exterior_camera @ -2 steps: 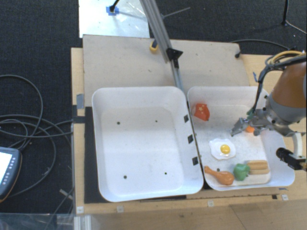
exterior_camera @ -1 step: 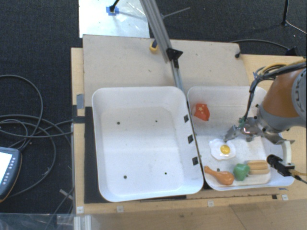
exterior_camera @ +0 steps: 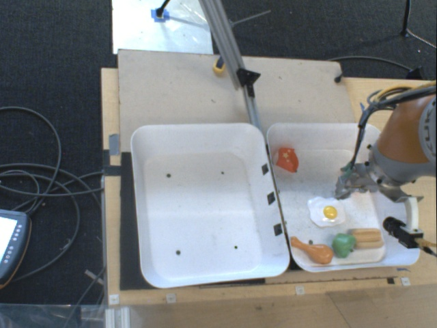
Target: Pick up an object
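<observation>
The right bin (exterior_camera: 307, 137) holds a red strawberry-like toy (exterior_camera: 287, 160) near its far left, a fried egg toy (exterior_camera: 327, 213) in the middle, an orange drumstick (exterior_camera: 312, 249), a green piece (exterior_camera: 343, 244) and a tan bread piece (exterior_camera: 367, 237) along the near wall. My gripper (exterior_camera: 345, 186) hangs over the right bin, just above and to the right of the fried egg, with the orange-banded arm (exterior_camera: 407, 141) behind it. Nothing shows between its fingers.
The left bin (exterior_camera: 198, 139) lies beside the right one, with black clips (exterior_camera: 271, 198) along the shared wall. A grey pole (exterior_camera: 225, 33) slants over the bench from the top. Cables (exterior_camera: 41, 176) lie on the floor at left.
</observation>
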